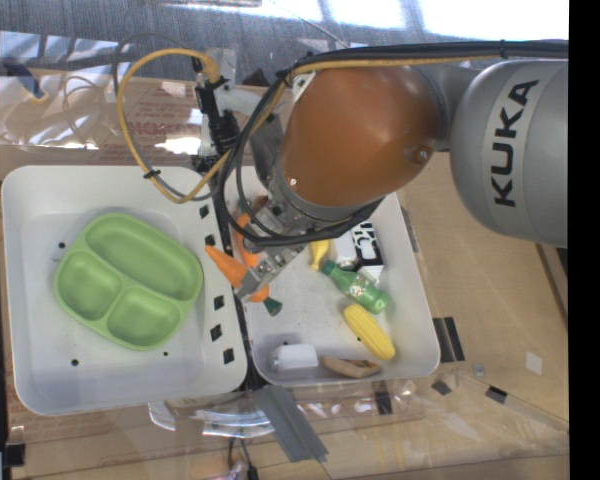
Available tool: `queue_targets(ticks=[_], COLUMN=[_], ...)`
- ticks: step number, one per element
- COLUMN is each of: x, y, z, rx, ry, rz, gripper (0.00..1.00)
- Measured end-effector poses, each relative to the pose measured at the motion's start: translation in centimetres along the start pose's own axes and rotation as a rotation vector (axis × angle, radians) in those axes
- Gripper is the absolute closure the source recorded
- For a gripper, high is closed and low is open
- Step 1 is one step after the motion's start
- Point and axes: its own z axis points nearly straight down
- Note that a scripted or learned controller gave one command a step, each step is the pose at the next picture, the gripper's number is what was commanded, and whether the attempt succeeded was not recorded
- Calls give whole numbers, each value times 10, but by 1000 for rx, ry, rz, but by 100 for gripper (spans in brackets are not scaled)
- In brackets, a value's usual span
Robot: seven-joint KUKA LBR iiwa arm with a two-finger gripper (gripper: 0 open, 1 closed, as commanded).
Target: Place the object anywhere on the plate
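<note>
Carrot [238, 268], the likeliest object for the task, lies at the left edge of the right bin [420, 308], across the divide between the two bins, just beneath the tool [258, 273]. Whether the tool is released, clenched or grasping the carrot cannot be told; the arm's orange band and wrist hide that spot. The carrot looks like a hollow plastic toy: light, stiff, smooth and tapering, with a green stub at one end. It would likely slip if pinched near the tip, so the thicker middle is the better hold.

The plate [130, 280] sits in the middle of the left bin [25, 298]. It is glossy green plastic, rounded, with three shallow compartments and raised ribs.

Further into the right bin lie a green bottle [357, 286], a knobbly yellow corn [369, 331], a white block [296, 357] and a brown piece [351, 368] near the lower edge.
</note>
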Motion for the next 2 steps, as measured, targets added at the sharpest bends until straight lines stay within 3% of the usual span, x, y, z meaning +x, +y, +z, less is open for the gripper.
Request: queue_targets(ticks=[1,2], x=[-14,-117], y=[-110,-154], z=[-7,99], rx=[-4,-15], ry=[-3,-7], rz=[-1,-27], gripper=[100,100])
